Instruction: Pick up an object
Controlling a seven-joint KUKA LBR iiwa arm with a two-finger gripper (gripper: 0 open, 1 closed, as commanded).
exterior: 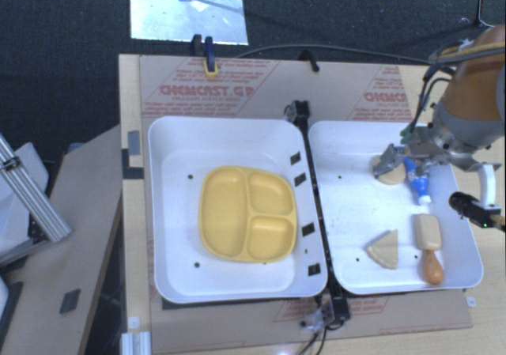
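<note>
**Printed wording on the bench sheet**

The flat brown protective sheet that lies under the two shallow white bins carries red printed lettering. Along its far edge, above the left white bin, the word "CHEMCAST" reads clearly, followed by letters that look like "GP". A line of finer red print sits above that word and is too small to read. The same red mark repeats on the sheet above the right white bin, set at a slant; there it is partly covered and cannot be read in full. No other readable text or numbers stand on anything else.
</note>
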